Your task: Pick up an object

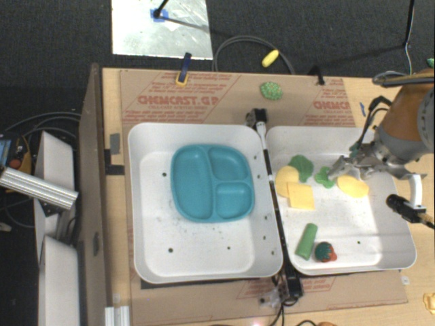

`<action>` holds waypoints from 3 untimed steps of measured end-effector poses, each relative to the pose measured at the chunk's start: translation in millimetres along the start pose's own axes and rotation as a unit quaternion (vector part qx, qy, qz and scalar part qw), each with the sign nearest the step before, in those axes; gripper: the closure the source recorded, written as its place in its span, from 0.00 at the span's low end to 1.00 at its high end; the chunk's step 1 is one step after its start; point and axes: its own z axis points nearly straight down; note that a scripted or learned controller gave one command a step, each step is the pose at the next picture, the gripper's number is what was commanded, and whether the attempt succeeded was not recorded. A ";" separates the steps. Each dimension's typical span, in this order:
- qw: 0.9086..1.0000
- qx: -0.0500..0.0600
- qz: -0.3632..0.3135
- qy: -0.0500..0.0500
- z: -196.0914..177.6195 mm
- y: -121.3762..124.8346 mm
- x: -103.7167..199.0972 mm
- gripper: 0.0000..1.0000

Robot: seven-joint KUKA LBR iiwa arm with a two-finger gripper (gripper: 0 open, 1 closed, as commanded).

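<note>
My gripper (351,168) hangs low in the right bin (391,250), on the grey arm with the orange band (408,117) that comes in from the right. It sits just above a yellow lemon-like piece (353,187) and beside a small green piece (324,179). Left of them lie a green leafy piece (301,164), a round yellow piece (286,177) and a flat yellow square (302,197). Nearer the front lie a green cylinder (306,240) and a red strawberry-like piece (326,252). Nothing is seen held.
The left bin (153,250) holds a teal divided plate (211,183). A black rail (270,182) divides the two bins. On the cardboard behind them rest a green ball (271,90) and a yellow object (270,58). A black part (408,210) sticks out near the right bin's wall.
</note>
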 end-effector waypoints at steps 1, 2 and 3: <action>1.000 0.004 -0.002 0.003 6.8 -13.2 87.0 0.00; 1.000 0.001 -0.001 0.001 -8.9 14.3 75.4 0.00; 1.000 0.003 0.001 0.002 -46.2 9.2 74.3 0.00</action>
